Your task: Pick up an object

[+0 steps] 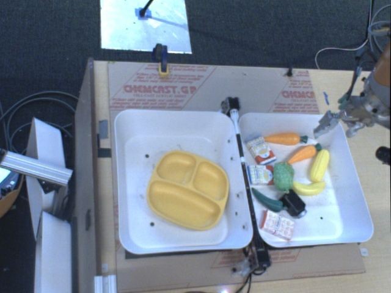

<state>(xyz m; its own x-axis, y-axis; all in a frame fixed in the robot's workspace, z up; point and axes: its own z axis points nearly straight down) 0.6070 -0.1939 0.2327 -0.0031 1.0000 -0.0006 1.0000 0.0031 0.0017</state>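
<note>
Gripper (333,122) is hanging over the right bin's (351,224) far edge, fingers spread wide, gripping nothing, just beyond the carrots (284,138).

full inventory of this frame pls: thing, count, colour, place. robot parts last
bins: 2, white, side by side on the bench
divided tray: 1, yellow, left bin
carrots: 2, orange, top of right bin
corn cob: 1, yellow, right bin, right side
banana: 1, yellow, right bin, below the corn
broccoli: 1, green, right bin, middle
cucumber: 1, dark green, below the broccoli
black object: 1, black, beside the cucumber
small cartons: 3, white with red, left part of right bin
clamp: 1, dark with yellow, far edge of bench
gripper: 1, grey, over the right bin's top right corner
</note>
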